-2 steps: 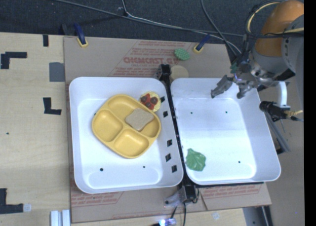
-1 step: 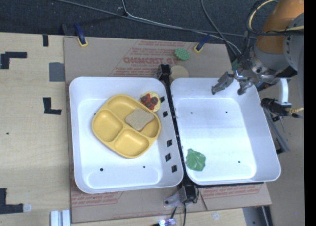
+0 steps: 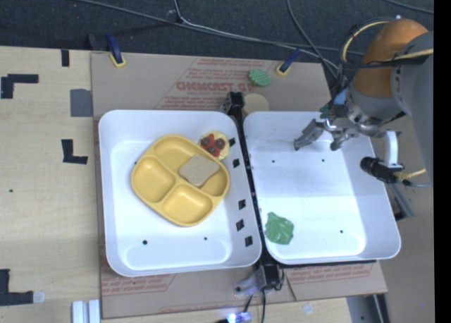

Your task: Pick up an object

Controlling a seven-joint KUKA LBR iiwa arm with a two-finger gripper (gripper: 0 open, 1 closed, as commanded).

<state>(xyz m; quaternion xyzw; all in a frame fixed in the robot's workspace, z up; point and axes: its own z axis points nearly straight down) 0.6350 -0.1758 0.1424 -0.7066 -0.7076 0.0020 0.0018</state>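
White plastic lines both bins, and in the camera view we see our gripper (image 3: 323, 136) hanging over the far part of the right bin (image 3: 366, 244), fingers spread wide with nothing between them. We judge it poised to descend. The likeliest target, a green leafy object (image 3: 279, 228), lies well apart at the near left corner. The left bin (image 3: 116, 194) bears a yellow divided tray (image 3: 158, 173) holding a tan slab (image 3: 198, 169). Plywood bench (image 3: 42, 173), dark carpet (image 3: 70, 4) beyond.
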